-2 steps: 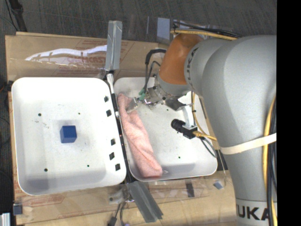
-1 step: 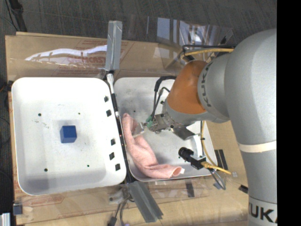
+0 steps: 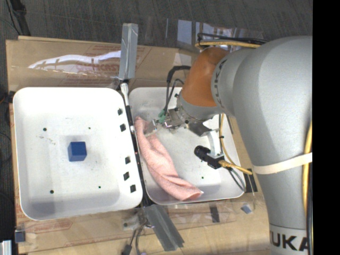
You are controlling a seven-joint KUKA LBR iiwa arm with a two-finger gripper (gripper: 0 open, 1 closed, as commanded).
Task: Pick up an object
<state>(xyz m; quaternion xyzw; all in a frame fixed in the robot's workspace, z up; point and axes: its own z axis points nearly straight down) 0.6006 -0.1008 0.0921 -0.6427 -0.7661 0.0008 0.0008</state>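
Near edge first: the bench front shows cardboard, some tape and a grey bracket (image 3: 162, 228) where the two bins meet, likely clamping them so they don't slide when I push in.

Right bin (image 3: 226, 193): a pink cloth (image 3: 162, 166) lies crumpled on the floor, running from the near right part up along the left wall toward my tool. Soft, floppy, no fixed shape, so I'd judge it needs a pinch on a raised fold, not a flat press.

Left bin (image 3: 32, 195): a small blue cube (image 3: 77, 151) sits alone on the floor, well apart from me and from the cloth. Rigid, easy target, but a bin away.

My gripper (image 3: 161, 120) is low in the right bin, just at the far upper end of the cloth, near the divider wall. Wrist and orange band (image 3: 204, 84) lean over it from the right, cables hanging beside. I can't tell what the tool end is doing; the wrist body and clutter cover it, and I see no cloth lifted off the floor.

My judgement: the cloth is the target, and I'm at the approach-or-grasp stage. Risk: sliding off the fabric or catching the bin wall.

Far side: more cardboard with a shiny plastic strip (image 3: 74, 62), and a grey upright post (image 3: 127, 49) at the divider.
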